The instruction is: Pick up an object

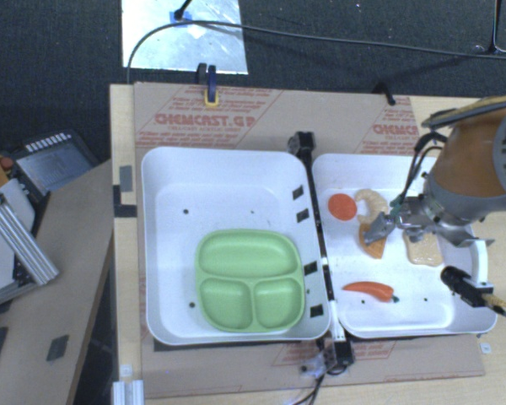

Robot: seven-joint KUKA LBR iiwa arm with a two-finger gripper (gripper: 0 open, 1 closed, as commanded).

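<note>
I am working in the right white bin (405, 323), where the candidates for this pick are lying. Nearest the hand (376, 233) is a pale, curled, shrimp-like toy piece (374, 202) toward the bin's far side, with a round orange-red disc (342, 207) just beside it on the left. A flat tan piece like a slice of bread (423, 250) is lying partly under the wrist, and a long red-orange pepper-shaped toy (368, 290) is resting alone near the front wall, well apart from the rest.

The hand is hanging low over the pale curled piece, its grey tip touching or almost touching that piece's near edge. I cannot tell whether its fingers are apart or together, and I am seeing nothing clearly caught between them, so I am treating the pick as not yet made.

To do this step well, I am judging that the fingers need to straddle the curled piece across its narrow part, not its long curve, and go down close to the bin floor before closing. The disc sitting alongside could get nudged or pinched in too, so I would favour the side away from it. A straight, slow lift should show whether the grip is real.

The left white bin (164, 226) is holding a green three-compartment tray (250, 278), and both bins are sitting on the tabletop (261, 116).
</note>
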